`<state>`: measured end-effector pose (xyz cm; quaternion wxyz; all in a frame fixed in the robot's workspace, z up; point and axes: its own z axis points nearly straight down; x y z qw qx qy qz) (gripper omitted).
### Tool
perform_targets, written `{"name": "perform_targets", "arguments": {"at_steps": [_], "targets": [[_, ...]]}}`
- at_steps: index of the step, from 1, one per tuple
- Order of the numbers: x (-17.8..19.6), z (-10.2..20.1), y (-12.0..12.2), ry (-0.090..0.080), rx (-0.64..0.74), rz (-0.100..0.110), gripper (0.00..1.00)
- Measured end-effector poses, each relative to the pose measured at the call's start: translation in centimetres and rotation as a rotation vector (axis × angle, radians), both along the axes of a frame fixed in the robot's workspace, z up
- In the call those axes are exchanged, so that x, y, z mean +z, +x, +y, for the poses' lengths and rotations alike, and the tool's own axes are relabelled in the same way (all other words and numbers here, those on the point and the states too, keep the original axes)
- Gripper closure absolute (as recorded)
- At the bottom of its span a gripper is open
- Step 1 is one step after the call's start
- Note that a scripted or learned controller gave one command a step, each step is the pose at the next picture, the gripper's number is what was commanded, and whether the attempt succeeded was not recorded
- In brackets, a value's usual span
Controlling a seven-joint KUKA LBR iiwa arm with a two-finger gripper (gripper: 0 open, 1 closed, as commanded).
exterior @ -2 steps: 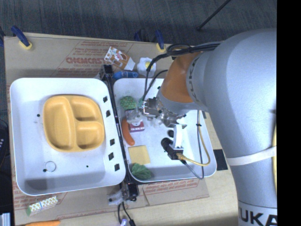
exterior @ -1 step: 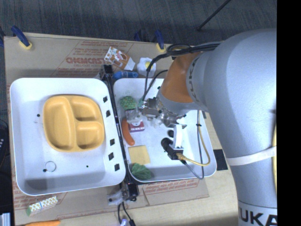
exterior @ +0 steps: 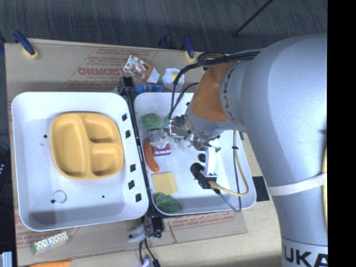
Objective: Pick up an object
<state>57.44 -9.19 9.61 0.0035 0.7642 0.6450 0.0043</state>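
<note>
Lettering "UKA" shows white on the grey arm [exterior: 289,127], low beside the right bin [exterior: 245,196]. Faded red print, too blurred to read, runs along the cardboard [exterior: 100,65] behind the left bin [exterior: 22,149], which holds a yellow divided tray [exterior: 86,144]. Inside the right bin, the gripper [exterior: 166,131] hangs over a small red-and-white item [exterior: 161,147] whose label cannot be read; whether the fingers are apart or together cannot be told. Beside that item lie an orange carrot [exterior: 150,156], a broccoli floret [exterior: 150,120], a yellow cheese slice [exterior: 164,183] and a green leaf [exterior: 167,202]. A printed packet [exterior: 136,67] sits behind the right bin.
</note>
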Motion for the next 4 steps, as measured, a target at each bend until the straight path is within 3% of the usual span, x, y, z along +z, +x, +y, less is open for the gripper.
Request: {"name": "perform_targets", "arguments": {"at_steps": [2, 3, 4], "targets": [[-0.1, -0.1, 2.4, 0.010, -0.783, 0.012, 0.00], [0.2, -0.3, 7.1, 0.006, -0.863, 0.013, 0.00], [3.3, -0.5, 0.4, 0.005, -0.806, 0.017, 0.00]]}}
